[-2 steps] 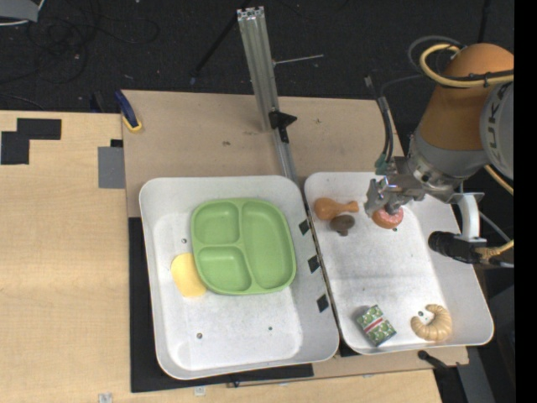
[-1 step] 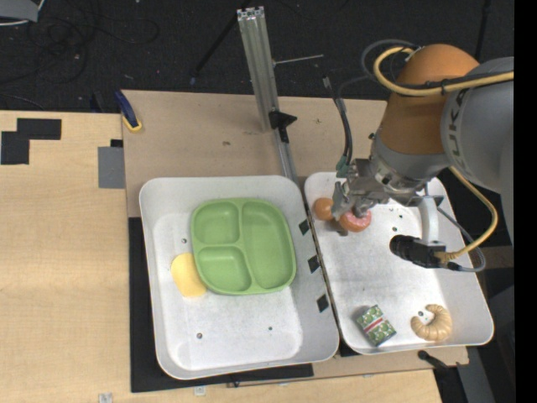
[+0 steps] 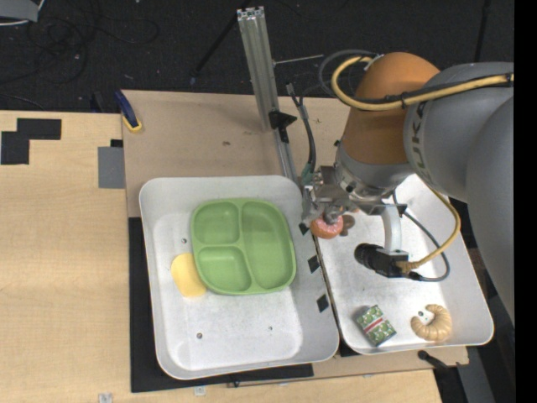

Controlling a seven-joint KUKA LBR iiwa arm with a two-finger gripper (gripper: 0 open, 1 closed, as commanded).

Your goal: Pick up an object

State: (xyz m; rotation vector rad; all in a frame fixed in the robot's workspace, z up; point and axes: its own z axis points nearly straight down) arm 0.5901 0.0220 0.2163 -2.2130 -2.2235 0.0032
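Hovering my pincer (image 3: 329,217) right over the pink doughnut (image 3: 327,227); grip state I cannot tell. Looks light, squashy; I'd pinch across its ring.

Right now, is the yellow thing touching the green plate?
Touching, as far as the camera view shows: the yellow object lies in the left bin against the lower-left edge of the green divided plate, with no gap visible between them.

Green 3-compartment tray (image 3: 243,248) in left bin (image 3: 159,200).
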